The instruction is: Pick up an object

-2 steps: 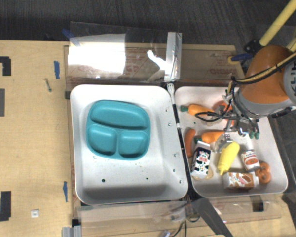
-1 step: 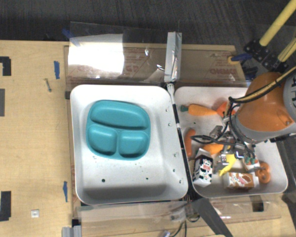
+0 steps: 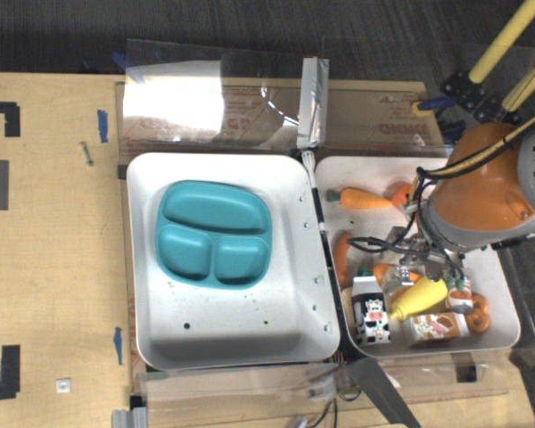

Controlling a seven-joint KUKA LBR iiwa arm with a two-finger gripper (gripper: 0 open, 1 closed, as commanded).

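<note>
Reaching in from the right, the arm (image 3: pixel 481 185) hangs over the right bin (image 3: pixel 508 328), its orange band covering the bin's upper right part. The tool (image 3: pixel 410 261) sits low among the clutter near the bin's middle, amid dark wires and metal parts; whether it is spread or pressed together cannot be told, and nothing can be seen between its tips.

Objects crowd the right bin. A carrot (image 3: pixel 367 200) lies near the top edge, left of the arm. Another orange piece (image 3: pixel 341 257) lies along the left wall. A yellow bottle (image 3: pixel 419 297) lies tilted just below the tool, close to it; whether they touch cannot be told. Left of the bottle stands a small black-and-white carton (image 3: pixel 371 315). Under the bottle lies a packet (image 3: pixel 432 326) with an orange and white label, and an orange ring (image 3: pixel 478 313) lies at its right end.

A teal tray (image 3: pixel 214 232) with three compartments rests in the left bin (image 3: pixel 250 337), toward its upper part. Both bins rest on the surface (image 3: pixel 45 266), tan with black marks at its left edge. A clear plastic sheet (image 3: pixel 214 105) lies behind the left bin.
</note>
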